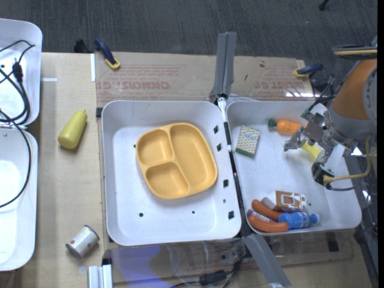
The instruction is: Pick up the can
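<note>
Lying on its side on the bench (66, 215) outside the left bin (111, 179), the can (82, 240), likely light, stiff and smooth, best taken across its round body; the claw (298, 140) over the right bin (354, 212), grip state impossible to tell.

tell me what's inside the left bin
Inside the left bin lies one yellow three-compartment plate, tilted askew, its compartments bare. The bin floor beneath the plate is covered, so anything under it cannot be seen.
</note>
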{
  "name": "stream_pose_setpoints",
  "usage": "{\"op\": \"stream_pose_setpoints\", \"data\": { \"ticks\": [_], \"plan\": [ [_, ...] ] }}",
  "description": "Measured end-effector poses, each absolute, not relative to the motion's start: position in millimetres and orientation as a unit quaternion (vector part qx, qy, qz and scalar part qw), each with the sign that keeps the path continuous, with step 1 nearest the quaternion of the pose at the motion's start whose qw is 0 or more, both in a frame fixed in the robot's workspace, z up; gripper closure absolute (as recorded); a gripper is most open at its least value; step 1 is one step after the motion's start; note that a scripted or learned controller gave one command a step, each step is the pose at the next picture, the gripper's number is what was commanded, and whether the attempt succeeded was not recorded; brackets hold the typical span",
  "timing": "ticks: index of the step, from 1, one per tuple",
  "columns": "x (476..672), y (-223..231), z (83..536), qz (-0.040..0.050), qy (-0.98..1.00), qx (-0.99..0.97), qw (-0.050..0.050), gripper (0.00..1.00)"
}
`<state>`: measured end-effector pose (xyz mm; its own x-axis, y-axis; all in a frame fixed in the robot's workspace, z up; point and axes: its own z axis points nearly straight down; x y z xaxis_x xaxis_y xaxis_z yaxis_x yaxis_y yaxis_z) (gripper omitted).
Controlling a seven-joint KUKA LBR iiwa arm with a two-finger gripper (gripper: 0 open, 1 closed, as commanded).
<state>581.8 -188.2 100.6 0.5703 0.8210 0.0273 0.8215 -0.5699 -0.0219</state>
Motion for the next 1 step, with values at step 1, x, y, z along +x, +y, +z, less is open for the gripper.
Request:
{"op": "stream_pose_setpoints", "data": {
  "ticks": [1],
  "plan": [
    [612.6,-183.3,97.2,-0.0033,-0.422,-0.906,0.013,0.0]
  ]
}}
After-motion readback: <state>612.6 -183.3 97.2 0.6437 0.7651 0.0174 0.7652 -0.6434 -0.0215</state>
